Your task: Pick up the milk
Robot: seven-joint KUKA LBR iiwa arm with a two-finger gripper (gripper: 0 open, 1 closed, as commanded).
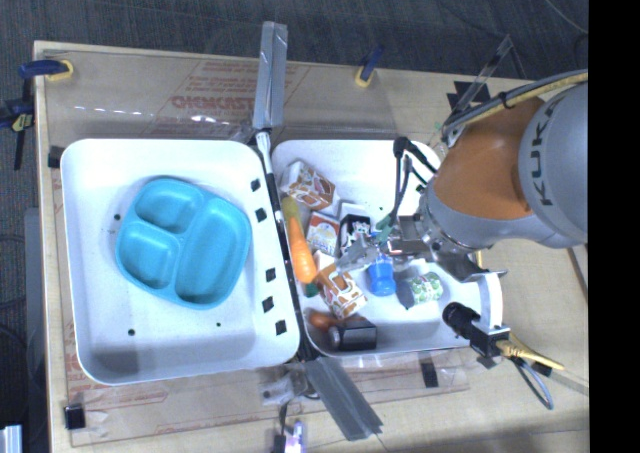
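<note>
Arm: grey KUKA arm (545, 181) with an orange band, reaching in from the right over the right bin.
Tool: the tool (352, 259) sits low over the middle of the right bin, among the clutter; its metal parts blend with the items beneath, so how far it is open, and whether it has hold of anything, cannot be told.
Milk: several small brown-and-white cartons lie in the right bin; which one is the milk cannot be told for certain. One carton (310, 186) lies near the bin's upper left, a second (320, 234) just below it, a third (342, 291) lower down, just beside the tool.
Right bin: shallow white bin (345, 153), crowded along its left side.
Carrot: orange carrot (301, 249) lying lengthwise close to the bin's left wall, beside the cartons.
Blue item: small blue object (381, 277) just right of the tool.
Green item: small green-and-white object (427, 288) further right, near the arm.
Black item: dark block (352, 336) against the bin's lower wall.
Left bin: white bin (90, 341) holding a blue divided plate (183, 241) near its centre.
Tabletop: pale tabletop (150, 91) carrying both bins side by side.
</note>
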